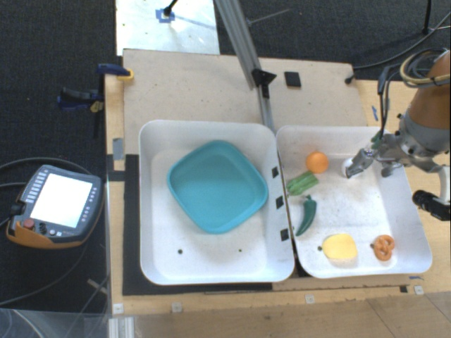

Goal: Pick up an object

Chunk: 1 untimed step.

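Note:
The right bin [405, 210] holds an orange ball [317, 162], a light green vegetable [302, 184], a dark green pepper [307, 215], a yellow lemon-like piece [340, 247] and a small orange pretzel [383, 247]. My gripper [358, 165] hangs over the upper part of this bin, to the right of the orange ball and apart from it. Nothing shows between its fingers. The arm's orange band sits above it at the right edge.
The left bin [158, 259] holds a teal square plate [217, 186]. A metal pole [243, 37] slants down to the bins' shared top edge. A teach pendant [55, 206] lies on the floor at left. Blue clamps grip the bench's left edge.

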Motion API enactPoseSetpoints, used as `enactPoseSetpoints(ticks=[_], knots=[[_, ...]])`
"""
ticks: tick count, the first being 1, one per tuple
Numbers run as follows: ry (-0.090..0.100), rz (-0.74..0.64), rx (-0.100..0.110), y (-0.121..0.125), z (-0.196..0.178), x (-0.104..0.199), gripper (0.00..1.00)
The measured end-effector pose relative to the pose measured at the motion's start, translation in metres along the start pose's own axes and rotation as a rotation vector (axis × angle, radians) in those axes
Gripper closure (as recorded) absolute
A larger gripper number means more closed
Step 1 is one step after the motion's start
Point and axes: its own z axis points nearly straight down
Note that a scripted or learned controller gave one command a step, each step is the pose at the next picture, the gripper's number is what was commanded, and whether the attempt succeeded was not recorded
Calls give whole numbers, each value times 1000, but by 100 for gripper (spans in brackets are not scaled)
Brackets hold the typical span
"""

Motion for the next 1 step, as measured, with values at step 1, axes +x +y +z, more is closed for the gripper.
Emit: enactPoseSetpoints(ticks=[1], knots=[[0,0,0,-7,44,2,0]])
